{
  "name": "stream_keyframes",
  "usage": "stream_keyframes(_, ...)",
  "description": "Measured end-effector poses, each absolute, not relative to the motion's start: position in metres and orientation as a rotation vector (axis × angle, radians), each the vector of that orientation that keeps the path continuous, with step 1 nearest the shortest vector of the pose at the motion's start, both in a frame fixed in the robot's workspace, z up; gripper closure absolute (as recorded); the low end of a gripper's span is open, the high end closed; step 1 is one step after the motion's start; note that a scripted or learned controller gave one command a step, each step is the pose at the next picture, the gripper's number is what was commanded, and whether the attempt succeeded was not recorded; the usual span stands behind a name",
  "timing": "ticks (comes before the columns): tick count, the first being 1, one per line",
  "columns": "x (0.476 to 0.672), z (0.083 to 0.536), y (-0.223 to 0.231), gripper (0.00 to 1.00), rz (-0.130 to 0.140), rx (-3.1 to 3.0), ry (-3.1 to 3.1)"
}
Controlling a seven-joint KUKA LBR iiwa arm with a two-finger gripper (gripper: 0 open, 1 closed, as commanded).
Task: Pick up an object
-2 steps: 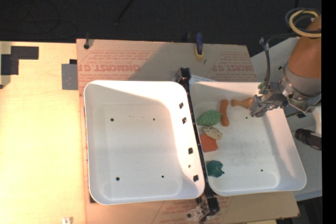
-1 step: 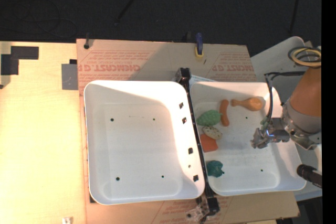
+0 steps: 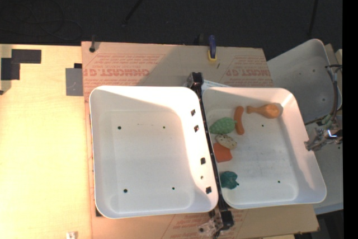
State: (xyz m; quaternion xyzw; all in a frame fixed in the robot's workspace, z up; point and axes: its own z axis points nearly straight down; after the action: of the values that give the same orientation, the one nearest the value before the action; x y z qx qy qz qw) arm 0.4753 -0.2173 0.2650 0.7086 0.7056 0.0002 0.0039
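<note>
Where the two white bins meet on the tabletop [image 3: 39,137], all the loose objects lie in the right bin [image 3: 291,176], and every position below is given relative to that bin.

- Orange sausage-shaped piece [image 3: 239,120]: in the far half of the bin, left of its centre. Its long axis runs from the far wall towards the near wall, almost parallel to the bin's left wall.
- Tan drumstick-shaped piece [image 3: 267,111]: close to the bin's far wall, just to the right of the sausage-shaped piece. Its long axis runs across the bin, with the thin end pointing at the left wall and the rounded end at the right wall.
- Green leafy piece [image 3: 223,125]: against the bin's left wall, beside the sausage-shaped piece.
- Pale speckled piece [image 3: 226,141]: just nearer than the green leafy piece, along the same wall.
- Red-orange piece [image 3: 222,153]: touching the pale piece on its near side.
- Teal piece [image 3: 228,179]: near the bin's near-left corner, apart from the others.

The gripper [image 3: 320,141] sits outside the bin's right rim, well apart from every object. Nothing is seen in its grasp. It is too small and cluttered to tell whether it is spread or pressed together.

The left bin [image 3: 100,120] adjoins the right bin's left wall.
</note>
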Motion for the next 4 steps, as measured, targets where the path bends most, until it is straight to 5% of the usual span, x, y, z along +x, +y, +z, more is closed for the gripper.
stream_keyframes(1, 0.476, 0.3, -0.214, 1.0, 0.001, 2.219, 2.221)
stream_keyframes(2, 0.492, 0.298, -0.153, 1.0, 0.0, 2.217, 2.231)
stream_keyframes(3, 0.471, 0.138, -0.188, 1.0, -0.015, 2.238, 2.229)
stream_keyframes(4, 0.484, 0.304, -0.137, 1.0, 0.015, 2.207, 2.221)
